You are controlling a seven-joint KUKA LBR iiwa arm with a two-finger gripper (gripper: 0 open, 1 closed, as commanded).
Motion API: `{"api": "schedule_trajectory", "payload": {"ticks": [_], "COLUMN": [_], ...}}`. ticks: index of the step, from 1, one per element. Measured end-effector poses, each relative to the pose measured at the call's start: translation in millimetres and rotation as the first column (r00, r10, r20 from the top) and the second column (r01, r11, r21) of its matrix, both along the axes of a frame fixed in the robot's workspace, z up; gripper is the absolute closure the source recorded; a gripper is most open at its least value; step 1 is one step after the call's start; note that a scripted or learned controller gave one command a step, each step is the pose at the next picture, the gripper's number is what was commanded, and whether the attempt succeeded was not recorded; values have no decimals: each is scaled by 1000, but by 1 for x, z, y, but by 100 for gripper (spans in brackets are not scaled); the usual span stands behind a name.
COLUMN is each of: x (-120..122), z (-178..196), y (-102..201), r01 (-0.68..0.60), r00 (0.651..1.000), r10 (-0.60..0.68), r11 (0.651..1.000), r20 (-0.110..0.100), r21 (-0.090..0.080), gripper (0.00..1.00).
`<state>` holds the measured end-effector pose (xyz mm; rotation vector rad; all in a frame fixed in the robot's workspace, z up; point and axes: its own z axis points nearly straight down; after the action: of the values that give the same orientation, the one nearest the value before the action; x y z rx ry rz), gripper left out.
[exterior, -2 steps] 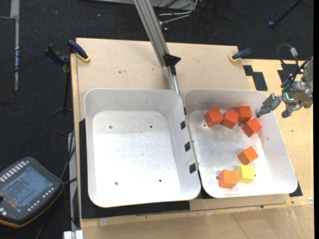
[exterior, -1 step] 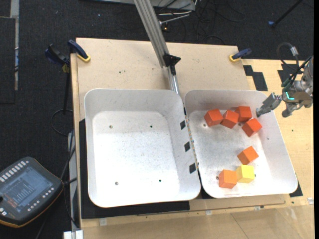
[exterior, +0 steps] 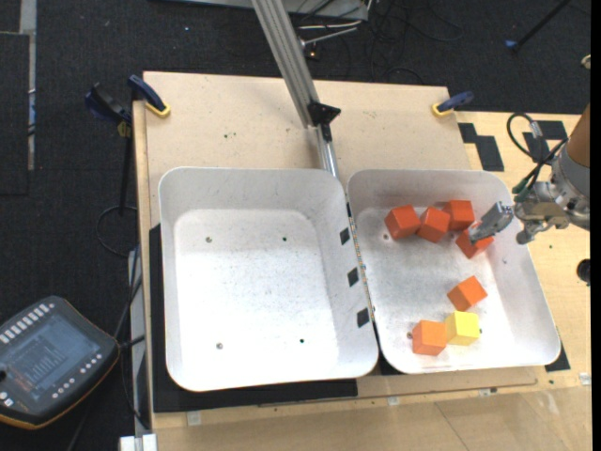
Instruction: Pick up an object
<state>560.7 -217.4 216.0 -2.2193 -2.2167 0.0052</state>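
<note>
Where speckled white, blocky orange cubes (exterior: 435,224)

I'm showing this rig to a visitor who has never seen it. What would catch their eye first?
Likely the bright blocks in the right bin: a row of orange ones near its far wall, one more mid-bin, and a yellow block beside an orange one near the front. Next, the tool reaching in from the right, right by a reddish block.
</note>
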Motion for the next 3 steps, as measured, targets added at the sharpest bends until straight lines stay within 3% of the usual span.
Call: {"api": "schedule_trajectory", "payload": {"ticks": [2, 3], "x": [-9, -7], "z": [-115, -101], "y": [6, 5], "r01": [-1, 0], "r00": [1000, 1000], "r10": [1, 0], "r11": [1000, 1000], "r20": [0, 8], "r21": [0, -2], "gripper": [0, 100]}}
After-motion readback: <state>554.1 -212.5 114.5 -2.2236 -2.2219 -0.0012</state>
